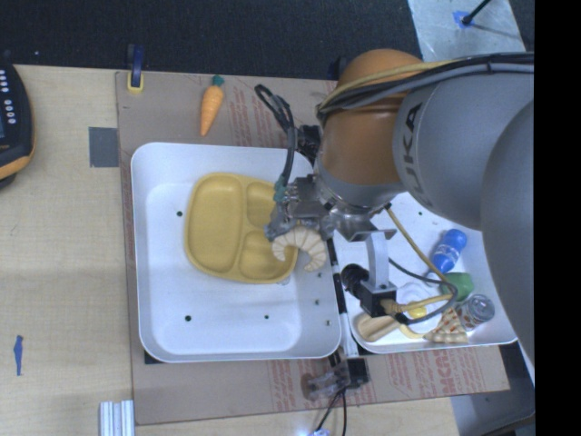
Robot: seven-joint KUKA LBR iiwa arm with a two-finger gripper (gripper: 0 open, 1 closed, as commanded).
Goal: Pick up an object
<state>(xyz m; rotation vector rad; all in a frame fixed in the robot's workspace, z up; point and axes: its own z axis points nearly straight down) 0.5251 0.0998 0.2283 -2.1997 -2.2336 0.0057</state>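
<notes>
Yellow divided plate (227,225) in left bin (163,316), croissant (304,246) at its 3 o'clock rim, seemingly between gripper (289,228) fingers.

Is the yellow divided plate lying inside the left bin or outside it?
Inside. The yellow plate lies flat on the floor of the left bin, within its white rim.

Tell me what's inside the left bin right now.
The left bin holds a yellow divided plate and a pale croissant-shaped object at the plate's right edge, under the gripper. The arm covers the bin's upper right corner, so anything there is hidden.
</notes>
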